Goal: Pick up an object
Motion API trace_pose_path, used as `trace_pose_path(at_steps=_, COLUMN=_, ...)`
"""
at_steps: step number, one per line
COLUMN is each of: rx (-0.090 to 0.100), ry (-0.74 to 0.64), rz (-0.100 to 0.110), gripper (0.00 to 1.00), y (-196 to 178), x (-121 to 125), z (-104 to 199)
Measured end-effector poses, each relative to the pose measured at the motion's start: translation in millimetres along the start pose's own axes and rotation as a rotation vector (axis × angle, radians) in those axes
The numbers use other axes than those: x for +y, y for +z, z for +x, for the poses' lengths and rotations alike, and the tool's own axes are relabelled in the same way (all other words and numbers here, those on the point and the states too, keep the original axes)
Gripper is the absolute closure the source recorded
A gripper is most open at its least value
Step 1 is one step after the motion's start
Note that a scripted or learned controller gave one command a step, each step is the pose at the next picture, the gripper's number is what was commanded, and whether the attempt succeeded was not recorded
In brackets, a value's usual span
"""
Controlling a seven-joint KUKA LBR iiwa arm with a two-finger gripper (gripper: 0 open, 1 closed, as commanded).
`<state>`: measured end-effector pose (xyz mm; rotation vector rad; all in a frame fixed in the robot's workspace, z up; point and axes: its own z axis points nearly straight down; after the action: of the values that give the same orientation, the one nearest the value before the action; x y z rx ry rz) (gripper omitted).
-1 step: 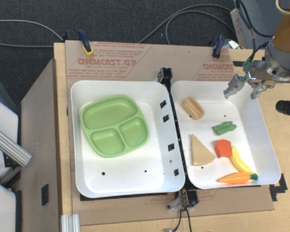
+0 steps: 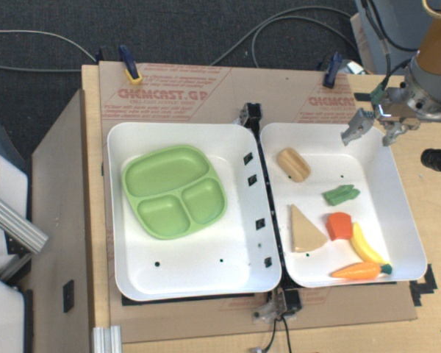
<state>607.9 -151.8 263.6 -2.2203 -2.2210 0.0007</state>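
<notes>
The right bin (image 2: 382, 173) holds a tan bread roll (image 2: 294, 164), a green pea pod (image 2: 341, 194), a beige wedge slice (image 2: 306, 230), a red-orange block (image 2: 339, 226), a yellow banana (image 2: 367, 245) and an orange carrot (image 2: 359, 271). My gripper (image 2: 373, 128) hangs at the upper right, above the back edge of the right bin. Its two grey fingers (image 2: 355, 127) are spread apart with nothing between them. It is well clear of all the food items.
The left bin (image 2: 125, 259) holds a green divided plate (image 2: 175, 191). A black divider with clips (image 2: 256, 179) separates the bins. Clamps (image 2: 130, 65) hold the cardboard sheet at the back, and cables run behind the bench.
</notes>
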Motion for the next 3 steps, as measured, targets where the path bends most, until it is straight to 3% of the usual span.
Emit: trace_pose_path(at_steps=3, rx=0.002, ry=-0.001, rz=0.006, gripper=0.0, y=158.0, x=4.7, z=4.0)
